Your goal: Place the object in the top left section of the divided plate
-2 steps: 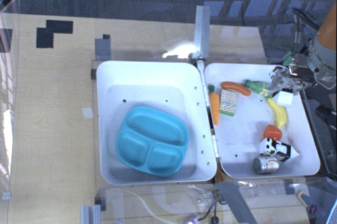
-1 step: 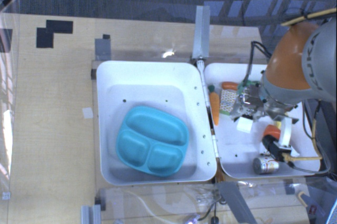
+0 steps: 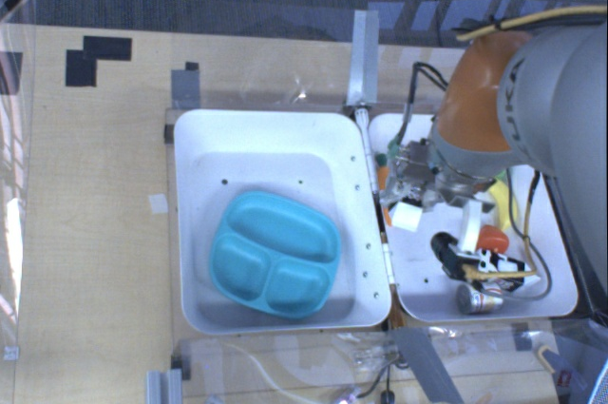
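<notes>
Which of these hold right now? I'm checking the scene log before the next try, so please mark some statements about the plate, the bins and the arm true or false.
1. The blue divided plate lies in the left bin. True.
2. An object sits in the plate's top left section. False: all its sections are bare.
3. The arm is over the right bin. True.
4. The right bin holds just one item. False: it holds several, among them a white block.
</notes>
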Robot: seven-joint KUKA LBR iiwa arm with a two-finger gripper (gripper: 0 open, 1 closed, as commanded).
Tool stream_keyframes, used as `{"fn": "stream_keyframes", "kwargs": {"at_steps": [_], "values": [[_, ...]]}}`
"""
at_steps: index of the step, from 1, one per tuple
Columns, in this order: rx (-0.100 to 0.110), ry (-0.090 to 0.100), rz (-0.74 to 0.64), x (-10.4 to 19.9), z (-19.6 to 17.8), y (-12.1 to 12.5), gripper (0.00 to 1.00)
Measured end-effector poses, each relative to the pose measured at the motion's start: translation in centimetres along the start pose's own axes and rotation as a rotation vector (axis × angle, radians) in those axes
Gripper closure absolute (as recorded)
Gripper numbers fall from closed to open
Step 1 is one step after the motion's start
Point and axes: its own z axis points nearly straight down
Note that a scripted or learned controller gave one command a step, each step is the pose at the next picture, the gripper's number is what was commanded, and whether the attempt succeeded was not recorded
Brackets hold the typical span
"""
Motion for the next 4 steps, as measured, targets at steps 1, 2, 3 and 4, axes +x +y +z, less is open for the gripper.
{"fn": "stream_keyframes", "kwargs": {"at_steps": [1, 2, 3, 4], "values": [[0.001, 0.000, -0.003, 4.5, 0.0, 2.0, 1.00], [-0.002, 0.000, -0.398, 9.8, -0.1, 6.0, 1.00], [-0.002, 0.001, -0.370, 15.0, -2.1, 6.1, 1.00], [-0.002, 0.000, -0.414, 18.9, -1.2, 9.1, 1.00]]}}
